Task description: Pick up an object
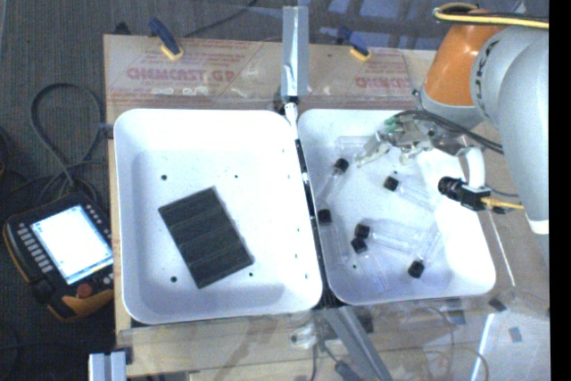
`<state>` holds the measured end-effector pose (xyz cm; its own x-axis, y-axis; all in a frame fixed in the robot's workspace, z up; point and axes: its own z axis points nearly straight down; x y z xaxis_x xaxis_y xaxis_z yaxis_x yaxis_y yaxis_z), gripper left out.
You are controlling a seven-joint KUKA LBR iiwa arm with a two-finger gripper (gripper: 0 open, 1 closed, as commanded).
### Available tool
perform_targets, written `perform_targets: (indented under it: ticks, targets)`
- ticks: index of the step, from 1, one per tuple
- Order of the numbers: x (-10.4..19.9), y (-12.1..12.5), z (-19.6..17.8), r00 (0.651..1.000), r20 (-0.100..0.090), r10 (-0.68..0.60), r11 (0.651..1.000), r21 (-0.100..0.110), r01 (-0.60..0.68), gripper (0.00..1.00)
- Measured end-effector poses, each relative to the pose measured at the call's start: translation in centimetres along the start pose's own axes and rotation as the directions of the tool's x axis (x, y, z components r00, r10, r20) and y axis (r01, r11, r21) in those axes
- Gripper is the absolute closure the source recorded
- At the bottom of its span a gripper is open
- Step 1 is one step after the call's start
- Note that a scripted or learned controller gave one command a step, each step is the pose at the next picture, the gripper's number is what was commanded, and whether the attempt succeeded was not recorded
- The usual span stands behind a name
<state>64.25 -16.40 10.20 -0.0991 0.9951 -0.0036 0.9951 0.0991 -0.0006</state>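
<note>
My gripper hangs low over the back of the right bin, reaching in from the right under the orange band of the arm. Several small black caps lie in that bin, the nearest just left of and below the gripper, another right below it. Clear plastic tubes lie among the caps and are hard to make out against the white. In the left bin a black ribbed rectangular block lies flat and slanted. Nothing shows held by the gripper.
A metal post stands at the back between the bins. Two clamps hold the backboard. A teach pendant lies on the floor at the left. A black connector with a yellow cable sticks out beside the wrist.
</note>
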Motion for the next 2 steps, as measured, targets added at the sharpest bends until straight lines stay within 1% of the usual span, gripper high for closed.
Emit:
perform_targets:
  ticks: [1, 2]
  targets:
    - [-2.7, -6.2, 1.2, 0.997, 0.003, -0.076, 0.997, -0.011, 0.076, 0.00]
    - [-4.5, -1.0, 1.3, 0.985, 0.003, -0.172, 0.985, -0.011, 0.172, 0.00]
